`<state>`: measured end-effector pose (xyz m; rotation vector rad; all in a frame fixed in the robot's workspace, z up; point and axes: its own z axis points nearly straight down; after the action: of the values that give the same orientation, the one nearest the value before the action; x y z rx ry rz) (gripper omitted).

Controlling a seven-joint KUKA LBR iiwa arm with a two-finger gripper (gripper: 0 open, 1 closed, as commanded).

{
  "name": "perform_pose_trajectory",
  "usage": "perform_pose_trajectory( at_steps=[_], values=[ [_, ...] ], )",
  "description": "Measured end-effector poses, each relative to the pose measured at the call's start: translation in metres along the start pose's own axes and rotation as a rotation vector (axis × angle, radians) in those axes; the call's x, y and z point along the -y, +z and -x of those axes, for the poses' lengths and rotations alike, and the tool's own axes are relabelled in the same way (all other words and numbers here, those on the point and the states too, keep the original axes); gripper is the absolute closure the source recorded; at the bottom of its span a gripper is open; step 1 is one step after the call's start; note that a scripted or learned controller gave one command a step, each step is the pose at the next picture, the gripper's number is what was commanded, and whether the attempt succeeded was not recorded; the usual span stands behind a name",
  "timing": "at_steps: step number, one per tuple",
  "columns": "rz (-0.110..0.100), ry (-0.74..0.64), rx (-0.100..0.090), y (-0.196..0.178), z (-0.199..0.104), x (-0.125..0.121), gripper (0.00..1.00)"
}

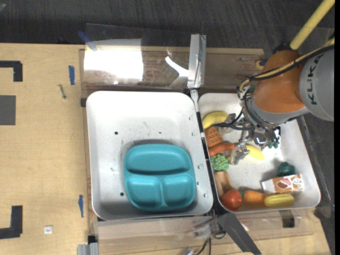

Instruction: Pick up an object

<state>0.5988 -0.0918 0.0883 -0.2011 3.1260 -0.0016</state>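
The grey arm [305,84] reaches into the right bin [309,158], which sits toward the table's right edge, and the tool [243,149] hangs low over the bin's left half. Whether its fingers are apart or together cannot be told from this slanted view; nothing is visibly caught between them, so no pick is counted as made.

The candidates all lie in that bin. A banana [214,119] rests near the far left corner, with an orange waffle-like piece [213,137] just beside it and a green leafy toy [220,162] below that, all close to the tool. A lemon-yellow piece [256,153] sits just right of the tool. Along the near edge lie a tomato [231,198], a carrot [253,197], a yellow pepper [278,199] and a small carton [282,184].

The left bin [101,116] carries a teal divided tray [158,176], well apart from the action.

By my judgement the task is at the approach stage: closing on one item and lifting it clear both remain.
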Motion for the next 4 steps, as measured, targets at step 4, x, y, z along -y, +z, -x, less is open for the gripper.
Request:
perform_pose_trajectory(
  at_steps=[4],
  values=[
    [0.0,-0.057,0.002,-0.001,-0.031,-0.004,0.0]
  ],
)
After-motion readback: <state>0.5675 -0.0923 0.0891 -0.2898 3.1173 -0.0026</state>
